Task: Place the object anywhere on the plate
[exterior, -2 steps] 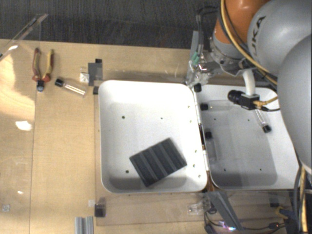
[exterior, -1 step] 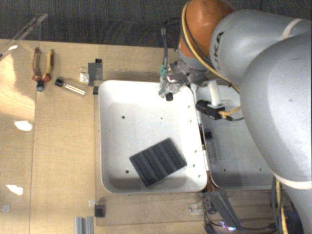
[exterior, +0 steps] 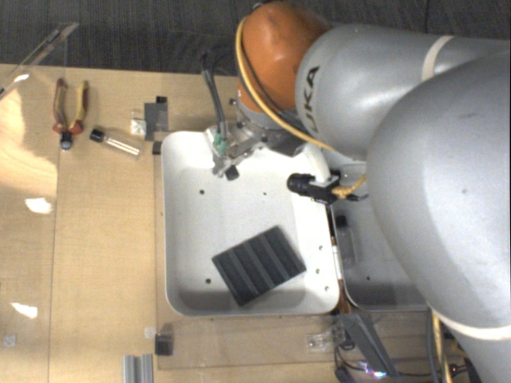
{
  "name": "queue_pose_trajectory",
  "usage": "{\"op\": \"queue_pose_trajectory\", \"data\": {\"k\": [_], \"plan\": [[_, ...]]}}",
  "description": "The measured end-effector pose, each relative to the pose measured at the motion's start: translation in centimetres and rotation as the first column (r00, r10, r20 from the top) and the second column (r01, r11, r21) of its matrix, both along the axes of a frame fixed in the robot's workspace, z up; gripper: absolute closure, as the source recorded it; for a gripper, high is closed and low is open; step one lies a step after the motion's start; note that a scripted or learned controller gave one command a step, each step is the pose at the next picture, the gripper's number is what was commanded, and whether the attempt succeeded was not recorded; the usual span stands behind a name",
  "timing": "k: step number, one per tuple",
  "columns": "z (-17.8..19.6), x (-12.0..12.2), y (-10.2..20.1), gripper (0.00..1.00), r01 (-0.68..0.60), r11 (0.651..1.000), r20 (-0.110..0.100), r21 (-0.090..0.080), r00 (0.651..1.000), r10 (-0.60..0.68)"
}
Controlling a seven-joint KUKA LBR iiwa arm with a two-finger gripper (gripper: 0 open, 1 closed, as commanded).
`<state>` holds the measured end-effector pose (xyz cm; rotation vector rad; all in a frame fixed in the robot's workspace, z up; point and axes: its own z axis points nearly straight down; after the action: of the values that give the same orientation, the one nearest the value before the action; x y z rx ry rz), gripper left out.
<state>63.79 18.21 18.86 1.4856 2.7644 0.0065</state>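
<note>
in the left bin (exterior: 180,238), gripper (exterior: 224,164) hangs near its far wall; finger state unclear; ribbed black object (exterior: 258,265) lies apart.

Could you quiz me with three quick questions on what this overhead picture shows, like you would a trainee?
1. True or false: the black ribbed block lies in the left white bin.
2. Which is nearer the bin's far wall: A) the gripper, B) the ribbed block?
3. Fill in: the hand tool on the wooden bench, left of the bin, is a pair of red-handled ____.

Key: 1 true. 2 A, the gripper sits near the bin's far edge, while the block lies near its close edge. 3 pliers.
</note>
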Motion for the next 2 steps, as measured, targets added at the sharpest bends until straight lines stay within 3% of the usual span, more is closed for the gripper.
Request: {"op": "queue_pose_trajectory", "data": {"k": [1, 2], "plan": [[-4.5, -0.2, 4.4, 1.0, 0.063, 0.998, -0.004, -0.001, 0.998, -0.063], [0.5, 3.1, 4.0, 1.0, -0.068, 0.998, 0.001, -0.001, 0.998, 0.068]]}}
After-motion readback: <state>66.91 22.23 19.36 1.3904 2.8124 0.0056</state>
